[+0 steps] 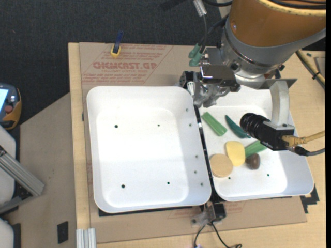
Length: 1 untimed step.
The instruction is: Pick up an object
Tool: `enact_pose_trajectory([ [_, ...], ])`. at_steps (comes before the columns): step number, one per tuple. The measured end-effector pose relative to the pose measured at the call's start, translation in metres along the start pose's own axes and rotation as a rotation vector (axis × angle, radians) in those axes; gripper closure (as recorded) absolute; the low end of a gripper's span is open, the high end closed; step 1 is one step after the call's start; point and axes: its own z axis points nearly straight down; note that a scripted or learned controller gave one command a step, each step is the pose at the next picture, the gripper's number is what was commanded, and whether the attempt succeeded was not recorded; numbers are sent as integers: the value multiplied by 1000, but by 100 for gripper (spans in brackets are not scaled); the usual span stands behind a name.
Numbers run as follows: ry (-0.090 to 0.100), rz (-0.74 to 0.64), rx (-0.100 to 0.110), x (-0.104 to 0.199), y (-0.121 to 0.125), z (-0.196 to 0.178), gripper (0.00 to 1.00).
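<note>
The gripper (206,98) hangs over the right bin's (269,186) far-left corner; whether it is spread or pressed together cannot be told. No object sits in it. Candidate objects lie mid-bin: a green strip (214,123), a yellow piece (236,152), a tan disc (221,165). Step in hand: approach. Next: descend onto the green strip, nearest the gripper.

The pincer (206,98) hangs over the right bin (289,182), near a green strip (214,123).
</note>
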Motion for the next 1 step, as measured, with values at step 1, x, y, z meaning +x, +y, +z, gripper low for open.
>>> enact_pose_trajectory([
  [1,2,0,-8,31,2,-10,100],
])
